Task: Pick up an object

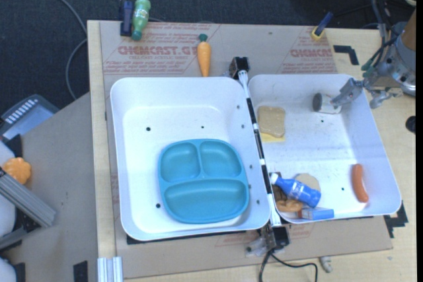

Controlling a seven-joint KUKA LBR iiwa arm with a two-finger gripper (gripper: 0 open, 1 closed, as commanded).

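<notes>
Nearest, in the right white bin (377, 142): blue plastic bottle (299, 191) lying over a round tan cookie-like piece (308, 183), small blue block (319, 213) just beside. Orange-red sausage (359, 182) near the right wall. Left white bin (132, 129) holds a blue three-compartment plastic tray (201, 179). Further in, pale toast slice (271, 123) by the divider. Far corner: gripper (338, 101) low over the bin floor, fingers slightly parted, nothing between them. Beyond, orange toy carrot (204, 57) on the bench.
</notes>
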